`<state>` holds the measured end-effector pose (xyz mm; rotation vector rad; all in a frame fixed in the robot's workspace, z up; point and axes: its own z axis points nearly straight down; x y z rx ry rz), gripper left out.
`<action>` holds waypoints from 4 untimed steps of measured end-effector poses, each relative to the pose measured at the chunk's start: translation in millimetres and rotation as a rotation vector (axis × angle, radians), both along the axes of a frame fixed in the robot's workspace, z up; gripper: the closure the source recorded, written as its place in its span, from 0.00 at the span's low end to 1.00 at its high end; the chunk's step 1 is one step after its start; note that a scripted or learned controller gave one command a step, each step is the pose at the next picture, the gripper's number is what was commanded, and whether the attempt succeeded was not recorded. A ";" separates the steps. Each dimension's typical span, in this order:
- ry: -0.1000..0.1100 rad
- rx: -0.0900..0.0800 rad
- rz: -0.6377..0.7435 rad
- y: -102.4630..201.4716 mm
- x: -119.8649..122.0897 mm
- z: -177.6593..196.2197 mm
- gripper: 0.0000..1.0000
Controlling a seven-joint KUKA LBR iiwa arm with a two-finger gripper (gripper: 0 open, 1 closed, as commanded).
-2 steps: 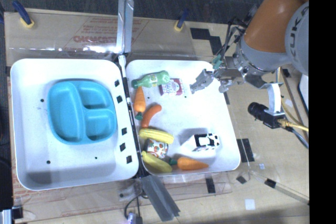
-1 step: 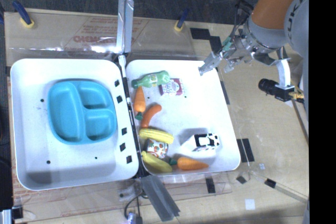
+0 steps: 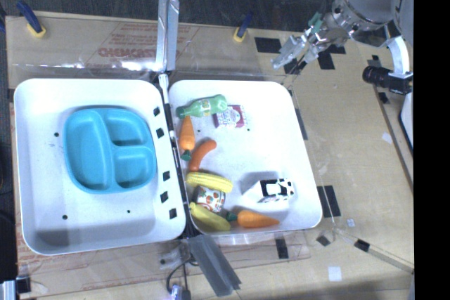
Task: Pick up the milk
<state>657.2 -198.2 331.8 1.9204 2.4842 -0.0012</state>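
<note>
The tool [image 3: 294, 56] hangs in the upper right above the desk [image 3: 351, 151], fingers spread and holding nothing. The milk [image 3: 271, 191] lies in the right bin [image 3: 299, 144], lower right, awaiting pickup.

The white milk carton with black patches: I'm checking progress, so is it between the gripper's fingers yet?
No, the white milk carton with black patches lies in the right white bin, far from the gripper.
</note>
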 end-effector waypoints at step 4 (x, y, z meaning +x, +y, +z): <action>0.004 0.005 -0.028 1.2 -179.9 -230.9 1.00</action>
